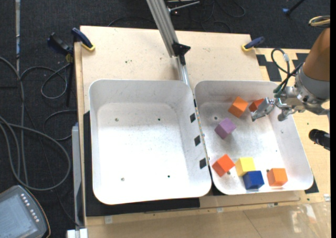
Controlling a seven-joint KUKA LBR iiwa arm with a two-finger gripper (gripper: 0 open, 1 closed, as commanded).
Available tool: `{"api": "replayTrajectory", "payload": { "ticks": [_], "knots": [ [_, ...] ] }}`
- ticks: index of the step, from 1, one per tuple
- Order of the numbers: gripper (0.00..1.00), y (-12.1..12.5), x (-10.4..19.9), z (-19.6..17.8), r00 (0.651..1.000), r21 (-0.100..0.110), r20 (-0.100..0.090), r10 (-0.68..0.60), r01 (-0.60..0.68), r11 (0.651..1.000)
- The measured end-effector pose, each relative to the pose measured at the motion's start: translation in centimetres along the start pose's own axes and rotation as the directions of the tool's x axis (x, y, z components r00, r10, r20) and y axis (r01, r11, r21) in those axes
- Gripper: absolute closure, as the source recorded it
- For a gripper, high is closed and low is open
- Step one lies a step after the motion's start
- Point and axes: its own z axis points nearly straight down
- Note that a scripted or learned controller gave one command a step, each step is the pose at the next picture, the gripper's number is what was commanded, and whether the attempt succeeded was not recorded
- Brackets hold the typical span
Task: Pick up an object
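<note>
Your gripper (269,110) hangs at the right bin's (294,142) upper right, a red-orange block (256,105) just left of it, perhaps touching; I cannot tell whether the jaws are released or clenched.

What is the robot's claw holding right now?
It cannot be told. The gripper sits low in the right bin, right against a red-orange block, but the view is too small to show that block between its fingers.
</note>
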Motion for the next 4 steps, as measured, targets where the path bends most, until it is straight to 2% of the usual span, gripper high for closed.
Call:
{"api": "replayTrajectory", "payload": {
  "ticks": [1,2,3,4],
  "knots": [
    [0.0,0.1,0.0,-0.2,1.0,-0.004,0.001,0.0,0.0,1.0],
    [0.0,-0.3,0.9,5.8,1.0,0.001,0.0,0.001,-0.001,1.0],
    [0.0,-0.3,0.9,10.4,1.0,-0.003,0.002,0.002,-0.002,1.0],
    [1.0,-0.2,0.9,9.1,1.0,-0.008,0.003,0.002,-0.002,1.0]
  ]
}}
